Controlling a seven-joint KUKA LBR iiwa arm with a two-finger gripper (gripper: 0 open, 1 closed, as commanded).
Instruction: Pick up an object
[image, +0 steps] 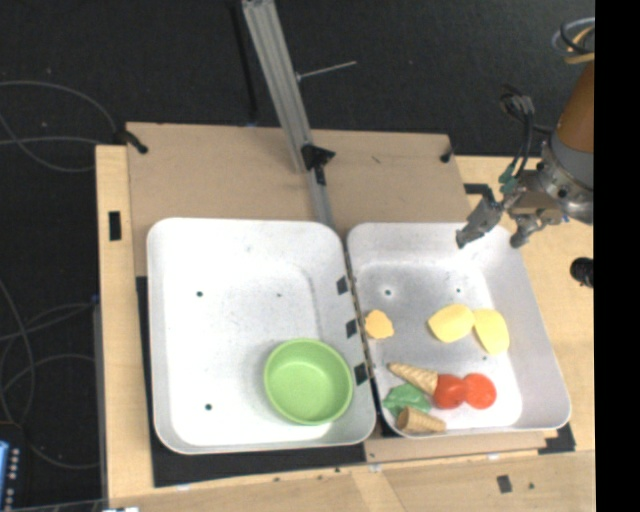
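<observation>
**Operator:** Where are you?

**Arm:** My gripper (496, 226) hangs over the far right corner of the right bin (420, 250), at about one o'clock from that bin's middle. My two fingers are spread apart, one dark tip pointing down and left, the other down beside it. Nothing sits between them.

**Operator:** What lies in that bin?

**Arm:** Things I might pick, all in the near half, well apart from me. Two yellow pieces (451, 323) lie side by side and touching near the middle, the second one (491, 331) at three o'clock of the first. A small orange-yellow lump (378, 324) sits at nine o'clock of them, against the bin's left wall. Toward six o'clock, two red balls (479, 391) touch each other. A cone (414, 378) lies at nine o'clock of the reds, its tip pointing left. A green bit (405, 397) is tucked just below it, and another tan cone (420, 421) lies at the near edge, touching the green.

**Operator:** And the left bin (230, 270)?

**Arm:** A green bowl (308, 381) stands upright at its five o'clock corner, close to the wall between the bins.

**Operator:** Anything else?

**Arm:** A grey pole (285, 90) slants up from the far edge between the bins toward twelve o'clock.
</observation>
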